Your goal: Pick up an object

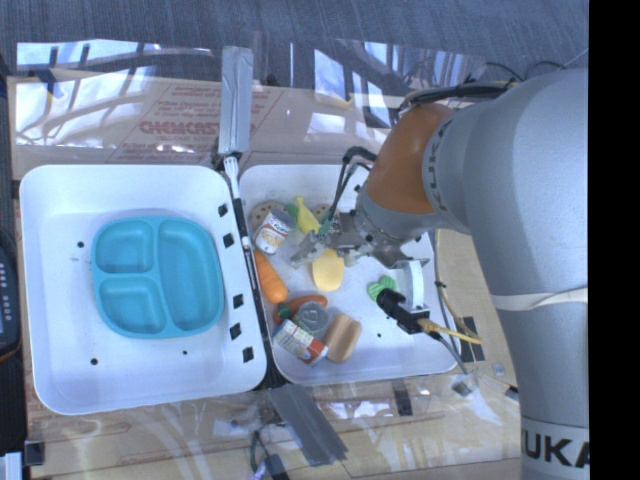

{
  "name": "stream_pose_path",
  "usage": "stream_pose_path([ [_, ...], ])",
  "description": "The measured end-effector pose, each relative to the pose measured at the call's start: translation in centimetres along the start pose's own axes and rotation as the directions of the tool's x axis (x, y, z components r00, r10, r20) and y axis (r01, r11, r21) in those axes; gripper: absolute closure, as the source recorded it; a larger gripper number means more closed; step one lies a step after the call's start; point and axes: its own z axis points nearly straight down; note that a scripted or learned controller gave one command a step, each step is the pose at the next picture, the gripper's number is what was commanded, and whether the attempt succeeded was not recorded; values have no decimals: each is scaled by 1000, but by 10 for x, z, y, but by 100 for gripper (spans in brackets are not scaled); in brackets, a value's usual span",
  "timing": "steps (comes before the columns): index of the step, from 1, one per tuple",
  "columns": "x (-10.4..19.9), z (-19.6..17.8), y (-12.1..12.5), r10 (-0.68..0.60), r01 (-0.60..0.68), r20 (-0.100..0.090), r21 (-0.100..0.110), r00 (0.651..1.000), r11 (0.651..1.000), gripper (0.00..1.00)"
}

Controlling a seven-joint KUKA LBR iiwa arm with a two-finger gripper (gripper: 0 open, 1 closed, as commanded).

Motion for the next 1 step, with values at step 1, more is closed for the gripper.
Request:
stream_pose_path([
  [1,-1,-9,-1,-2,2,0,3,1000,1000,100],
])
